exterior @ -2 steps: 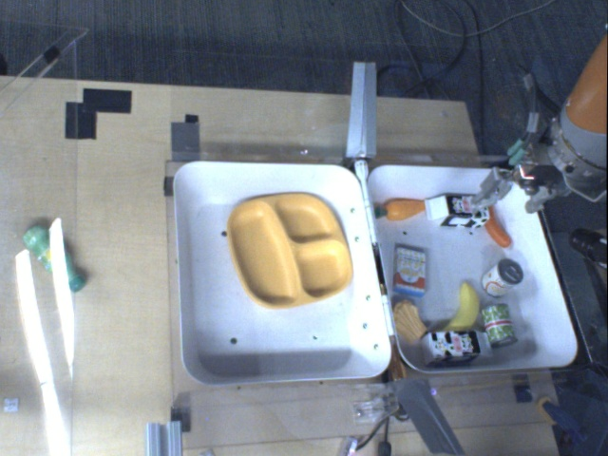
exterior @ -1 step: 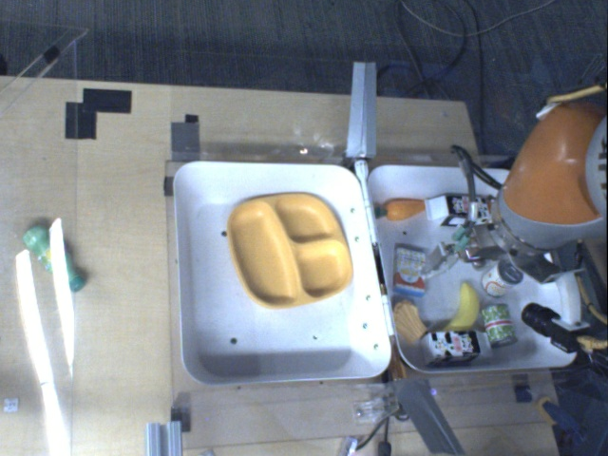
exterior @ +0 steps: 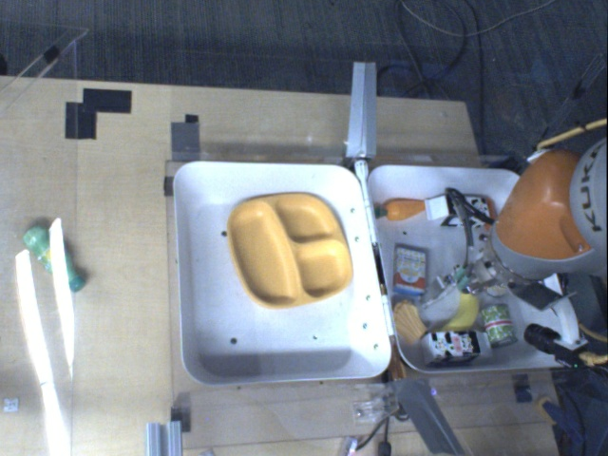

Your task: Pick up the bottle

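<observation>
Progress on the bottle pick, anyone? (asks bench_lurker)

op_remote: Not much done yet, I'd say. The thing I take for the bottle [exterior: 404,210], the orange one, lies on its side at the far end of the right bin [exterior: 532,361], close to the wall between the bins. Nothing is lifted. My gripper [exterior: 473,272] is down low over the middle of that bin's clutter, near the bottle but apart from it. Whether it's apart or together I honestly can't tell from this angle.

bench_lurker: So what's left, and what's in the way?

op_remote: Pretty much everything, as I judge it: get over the bottle, close on it, lift. The clutter is the pain. There's a small printed packet [exterior: 410,266] just below the bottle, a clear cup [exterior: 439,304] touching a yellow lump [exterior: 464,310], a green can [exterior: 496,323] and a black-and-white box [exterior: 451,346] nearer me. The left bin [exterior: 199,350] just has a yellow divided tray [exterior: 290,248], no trouble there.
</observation>
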Tool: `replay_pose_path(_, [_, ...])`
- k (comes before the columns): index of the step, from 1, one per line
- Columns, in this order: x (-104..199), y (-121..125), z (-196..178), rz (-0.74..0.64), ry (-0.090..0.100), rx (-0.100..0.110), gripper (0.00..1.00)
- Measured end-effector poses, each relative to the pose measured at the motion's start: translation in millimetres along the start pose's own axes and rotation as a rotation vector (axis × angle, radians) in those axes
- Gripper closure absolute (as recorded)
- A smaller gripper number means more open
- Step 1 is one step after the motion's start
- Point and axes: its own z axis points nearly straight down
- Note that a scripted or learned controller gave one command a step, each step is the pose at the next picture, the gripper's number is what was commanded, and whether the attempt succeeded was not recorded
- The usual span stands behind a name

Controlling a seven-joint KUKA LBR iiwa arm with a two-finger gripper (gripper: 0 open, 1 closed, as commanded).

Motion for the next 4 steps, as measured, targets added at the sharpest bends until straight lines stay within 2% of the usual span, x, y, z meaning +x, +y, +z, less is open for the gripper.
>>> replay_pose_path(1, [1.3,-18.7,-81.5,0.255,0.001,0.004,0.0])
replay_pose_path(2, [10.5,21.4,-2.7,-0.066,-0.001,-0.006,0.0])
replay_pose_path(3, [-6.5,-30.9,-25.8,-0.469,0.001,0.001,0.0])
replay_pose_path(4, [26.3,41.3,0.0,-0.394,0.002,-0.002,0.0])
